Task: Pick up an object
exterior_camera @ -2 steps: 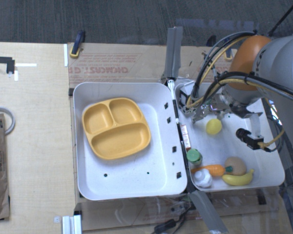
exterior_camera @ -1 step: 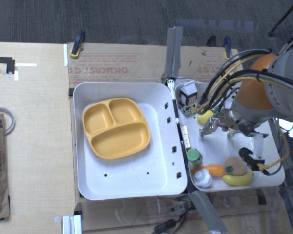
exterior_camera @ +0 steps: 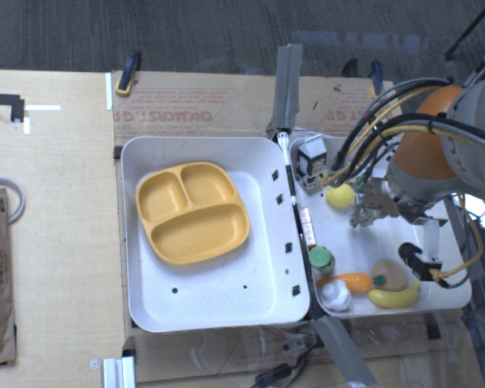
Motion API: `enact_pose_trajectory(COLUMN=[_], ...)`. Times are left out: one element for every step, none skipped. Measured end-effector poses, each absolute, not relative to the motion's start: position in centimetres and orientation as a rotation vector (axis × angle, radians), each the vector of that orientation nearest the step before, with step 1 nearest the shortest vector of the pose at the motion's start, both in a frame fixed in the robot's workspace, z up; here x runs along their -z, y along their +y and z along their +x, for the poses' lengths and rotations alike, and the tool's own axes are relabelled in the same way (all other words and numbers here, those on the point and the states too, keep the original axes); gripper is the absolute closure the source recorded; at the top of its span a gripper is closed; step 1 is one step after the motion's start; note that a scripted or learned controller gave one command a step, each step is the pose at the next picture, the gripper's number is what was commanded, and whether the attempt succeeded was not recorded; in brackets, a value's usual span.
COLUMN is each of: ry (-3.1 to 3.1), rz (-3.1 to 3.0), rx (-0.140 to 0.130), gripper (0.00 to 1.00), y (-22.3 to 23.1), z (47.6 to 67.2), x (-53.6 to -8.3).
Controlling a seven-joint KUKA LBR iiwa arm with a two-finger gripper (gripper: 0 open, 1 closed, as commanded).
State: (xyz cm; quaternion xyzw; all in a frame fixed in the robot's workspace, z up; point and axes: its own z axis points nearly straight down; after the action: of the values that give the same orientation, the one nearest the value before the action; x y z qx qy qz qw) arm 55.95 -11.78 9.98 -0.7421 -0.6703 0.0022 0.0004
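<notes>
arm (exterior_camera: 424,148) bent over right bin (exterior_camera: 444,253), jaws (exterior_camera: 364,214) down

Matt yellow plastic plate (exterior_camera: 192,212); smooth white plastic bins (exterior_camera: 226,314); pale wood bench (exterior_camera: 56,217).

Yellow divided plate (exterior_camera: 193,212) in the left bin (exterior_camera: 145,297); cardboard sheet (exterior_camera: 202,103) behind.

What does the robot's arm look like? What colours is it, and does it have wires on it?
The arm is chunky, rounded and grey, with a bright orange band near its wrist. A bundle of black and yellowish cables loops along it. At the end is a small metal-grey gripper above the right bin.
</notes>
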Motion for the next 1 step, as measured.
enact_pose_trajectory(ry=[-1.809], rz=[-2.569], rx=[-0.005], gripper=[1.0], y=[-16.21], z=[58.95], x=[-19.49])
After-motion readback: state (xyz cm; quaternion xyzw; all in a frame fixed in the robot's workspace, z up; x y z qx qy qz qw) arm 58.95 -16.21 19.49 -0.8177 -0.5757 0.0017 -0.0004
